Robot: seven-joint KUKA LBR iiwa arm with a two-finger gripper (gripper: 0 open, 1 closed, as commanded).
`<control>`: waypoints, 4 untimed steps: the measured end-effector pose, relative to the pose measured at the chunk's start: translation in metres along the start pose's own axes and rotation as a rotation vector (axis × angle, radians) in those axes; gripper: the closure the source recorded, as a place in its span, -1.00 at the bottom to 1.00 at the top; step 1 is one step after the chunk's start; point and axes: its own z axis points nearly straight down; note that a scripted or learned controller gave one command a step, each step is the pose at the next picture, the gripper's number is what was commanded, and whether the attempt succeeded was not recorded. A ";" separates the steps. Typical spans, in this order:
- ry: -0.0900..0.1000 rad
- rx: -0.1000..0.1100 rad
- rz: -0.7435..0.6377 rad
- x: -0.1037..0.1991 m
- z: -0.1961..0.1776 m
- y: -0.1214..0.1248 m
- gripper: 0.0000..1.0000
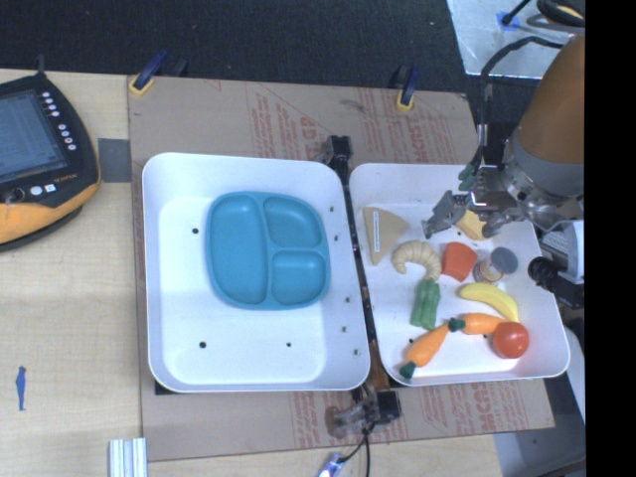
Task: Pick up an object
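Observation:
Toy foods lie in the right white bin [393, 180]: a pale cheese wedge [383, 232], a croissant [417, 256], an orange-red block [458, 261], a green vegetable [426, 303], a banana [489, 298], two carrots [427, 346] [479, 323] and a red tomato [510, 339]. My gripper [465, 217] hangs over the bin's upper right part, open, with its fingers spread to either side of a small yellow piece [470, 227]. I cannot tell whether the fingers touch that piece.
The left white bin [174, 182] holds a blue divided plate [268, 248]. A teach pendant [40, 162] lies on the bench at far left. Clamps [402, 87] sit along the cardboard's far edge. A small grey disc [504, 260] lies near the orange-red block.

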 end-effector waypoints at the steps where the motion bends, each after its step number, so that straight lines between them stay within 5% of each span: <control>1: 0.000 0.002 -0.001 -0.073 0.114 -0.005 -1.00; 2: 0.000 -0.001 0.001 -0.083 0.157 0.075 -1.00; 3: -0.001 -0.003 0.001 -0.087 0.156 0.080 -1.00; 4: -0.001 0.001 -0.001 -0.092 0.157 0.009 -1.00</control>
